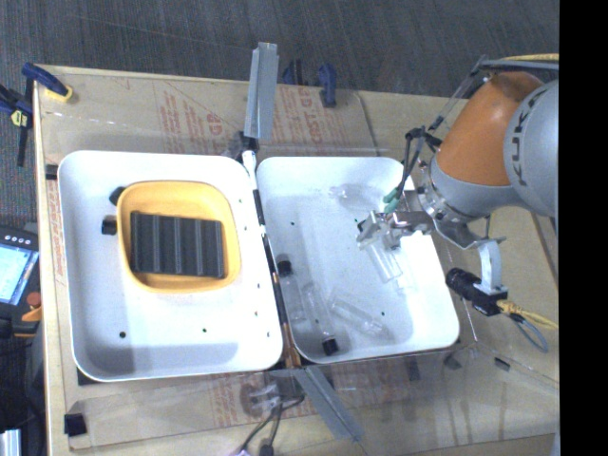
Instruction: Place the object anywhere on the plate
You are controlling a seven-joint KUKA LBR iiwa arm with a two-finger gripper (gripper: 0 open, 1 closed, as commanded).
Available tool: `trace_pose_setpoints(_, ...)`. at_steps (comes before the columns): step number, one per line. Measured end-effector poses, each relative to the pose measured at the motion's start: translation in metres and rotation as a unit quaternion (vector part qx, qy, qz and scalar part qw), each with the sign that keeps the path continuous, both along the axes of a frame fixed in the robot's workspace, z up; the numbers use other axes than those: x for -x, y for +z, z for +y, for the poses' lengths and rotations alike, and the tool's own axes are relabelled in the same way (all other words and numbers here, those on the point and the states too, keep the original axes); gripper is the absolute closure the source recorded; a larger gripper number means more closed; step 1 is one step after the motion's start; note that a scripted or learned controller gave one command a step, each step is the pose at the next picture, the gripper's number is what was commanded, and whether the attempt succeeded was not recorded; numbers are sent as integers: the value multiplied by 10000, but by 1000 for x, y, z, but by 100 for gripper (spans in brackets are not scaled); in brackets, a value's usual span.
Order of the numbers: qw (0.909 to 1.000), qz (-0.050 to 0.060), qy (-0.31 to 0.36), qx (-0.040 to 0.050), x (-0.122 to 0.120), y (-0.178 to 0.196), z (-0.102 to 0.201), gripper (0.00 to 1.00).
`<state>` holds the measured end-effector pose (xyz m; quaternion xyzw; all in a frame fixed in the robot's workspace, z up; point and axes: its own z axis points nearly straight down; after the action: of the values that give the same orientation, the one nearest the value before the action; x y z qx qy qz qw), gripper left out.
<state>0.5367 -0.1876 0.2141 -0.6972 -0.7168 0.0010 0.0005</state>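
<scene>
The object is hard for me to pick out: I see several clear, glassy pieces (356, 313) lying on the floor of the right bin (313, 193), mostly toward its near edge, and one more (388, 262) just below the gripper, but their outlines melt into the white plastic and I cannot say which of them is the task's thing or what shape it has. Another faint transparent form (347, 195) sits near the right bin's far edge.

The plate (180, 198), yellow with a dark ribbed insert (179, 243), lies in the left bin (85, 331), toward its far half, well apart from the clear pieces.

The gripper (382, 230) hangs over the right side of the right bin, close to its right edge. From this slanted view, metal parts and a green-tipped fitting crowd the fingertips, so I cannot tell how far apart they stand, nor whether anything is between them. The arm (494, 150) with its orange band is cut off at the right.

Small dark spots (330, 346) dot both bin floors. Blue clamps (46, 79) grip the bench's far edge.
</scene>
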Motion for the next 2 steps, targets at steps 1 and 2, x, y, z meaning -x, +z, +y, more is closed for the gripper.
trace_pose_setpoints(1,9959,21,909,-18,15,-11,16,100)
trace_pose_setpoints(2,9880,-2,1548,-7,-49,53,61,100)
